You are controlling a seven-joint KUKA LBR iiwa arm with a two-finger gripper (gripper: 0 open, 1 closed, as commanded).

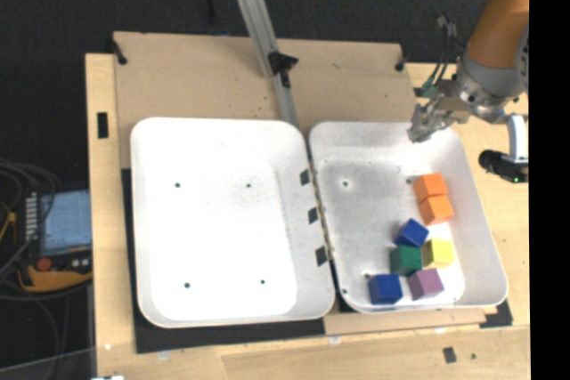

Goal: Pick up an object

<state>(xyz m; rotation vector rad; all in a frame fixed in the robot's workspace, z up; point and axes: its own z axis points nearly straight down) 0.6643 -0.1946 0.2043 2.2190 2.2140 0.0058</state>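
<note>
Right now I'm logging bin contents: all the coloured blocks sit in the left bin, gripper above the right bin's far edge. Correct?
Not quite. The camera view shows the blocks in the right bin, not the left bin. The gripper is indeed above the right bin's far edge.

Colored blocks [419,249] clustered in right bin's [356,147] near-right corner

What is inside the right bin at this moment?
The right bin holds two orange blocks, two blue blocks, a green block, a yellow block and a purple block. They sit bunched together, so anything beneath them is hidden.
</note>
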